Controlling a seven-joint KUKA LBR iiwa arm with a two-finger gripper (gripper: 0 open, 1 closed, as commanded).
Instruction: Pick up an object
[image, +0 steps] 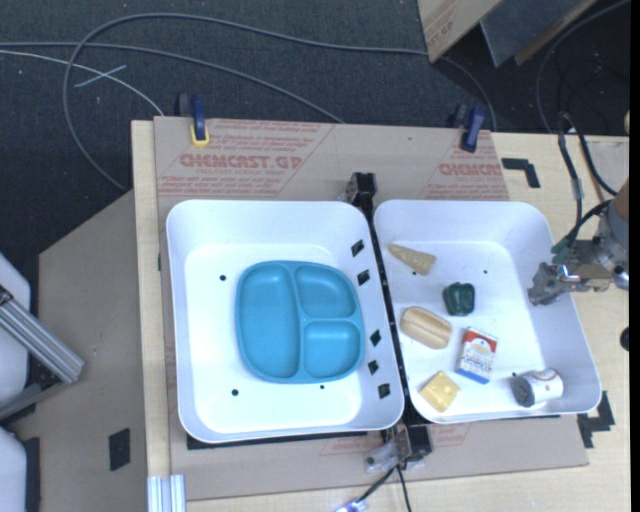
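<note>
Objects for picking number six, all in the right-hand shallow white bin (520, 225) at centre right of the frame. Going left to right, the left-hand shallow white bin (190, 300) holds one light blue plastic plate with three compartments (298, 320), lying flat in its middle. A row of small black clips (364, 278) runs along the seam where the two bins meet. In the right bin come one tan wedge-shaped piece (413, 258) near the upper left, one oblong tan bread-like roll (425, 327) below it, and one yellow cheese-like block (439, 390) at the lower left. Further right lie one dark green pepper-like object (459, 297), one small red, white and blue carton (477, 355) and one small white cylinder with a grey end (537, 386) in the lower right corner. At the right edge, the grey gripper (545, 283) hangs over the right bin's rim, with nothing visibly between its fingers; how far they are parted I cannot tell.
</note>
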